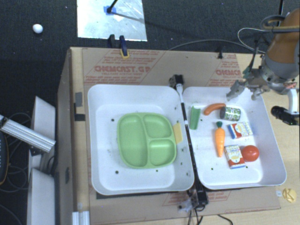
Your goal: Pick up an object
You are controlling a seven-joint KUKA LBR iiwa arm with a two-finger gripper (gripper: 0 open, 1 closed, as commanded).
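Bench top looks like brownish board with red lettering printed across the back, and it carries the two shallow white bins side by side. Left bin holds a green divided plate with three compartments, plus a small yellow piece lying just beside its right edge. Right bin has the stuff to pick from: a green block near the divider, an orange sausage-shaped thing, a small can lying on its side right next to it, a toy carrot, two little red-and-white cartons, and a red tomato touching the lower carton.

Gripper hangs over the back right corner of the right bin, fingers spread with nothing between them, near the can and sausage but not touching either.

Floor around the bench is dark carpet, with a shiny silver sheet lying behind the bench and a small white ball off to the left. Cables run along the back edge.
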